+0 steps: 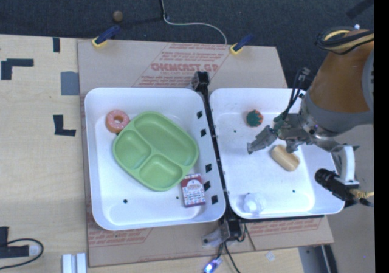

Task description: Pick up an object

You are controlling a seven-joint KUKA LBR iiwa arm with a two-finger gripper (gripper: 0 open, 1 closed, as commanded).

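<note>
My gripper (258,143) hangs over the middle of the right bin (304,98), with nothing visibly held in it. A tan bread-like roll (285,158) lies just to its right, partly under the wrist. A small green and orange toy (253,118) sits a little beyond the gripper, toward the bin's back. A white, clear-looking object (251,203) rests at the bin's front left corner.
The left bin (97,162) holds a green divided plate (155,151), a pink doughnut (117,121) at its back left and a small red carton (193,191) at the front. A black divider (209,138) with clips runs between the bins.
</note>
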